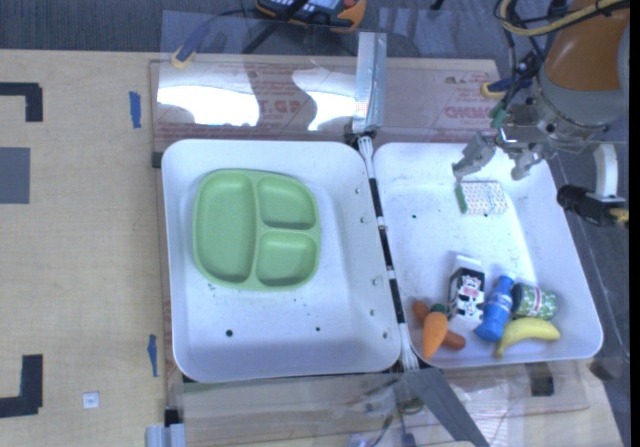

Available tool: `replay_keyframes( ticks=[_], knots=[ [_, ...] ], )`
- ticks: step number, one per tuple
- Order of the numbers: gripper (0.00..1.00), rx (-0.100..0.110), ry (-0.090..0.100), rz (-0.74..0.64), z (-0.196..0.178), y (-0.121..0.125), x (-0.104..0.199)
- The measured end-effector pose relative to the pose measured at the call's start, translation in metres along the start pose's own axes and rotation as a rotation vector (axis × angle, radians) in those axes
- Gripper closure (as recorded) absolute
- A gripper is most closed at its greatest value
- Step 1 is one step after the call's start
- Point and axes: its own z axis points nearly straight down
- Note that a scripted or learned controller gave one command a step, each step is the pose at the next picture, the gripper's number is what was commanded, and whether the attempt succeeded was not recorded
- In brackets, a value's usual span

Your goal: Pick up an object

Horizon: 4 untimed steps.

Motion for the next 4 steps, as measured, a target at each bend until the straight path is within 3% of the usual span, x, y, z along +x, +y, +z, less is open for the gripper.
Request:
replay_keyframes(
  ticks=[1, 2, 3, 4],
  knots=[
    [0.00, -0.001, -0.001, -0.104, 0.108, -0.067, -0.040],
    [0.00, -0.007, -0.001, 0.001, 0.139, -0.114, 0.014],
    [1.00, -0.012, -0.002, 0.003, 0.129, -0.113, 0.014],
    [1.00, -0.001, -0.002, 0.254, 0.042, -0.068, 0.038]
  ],
)
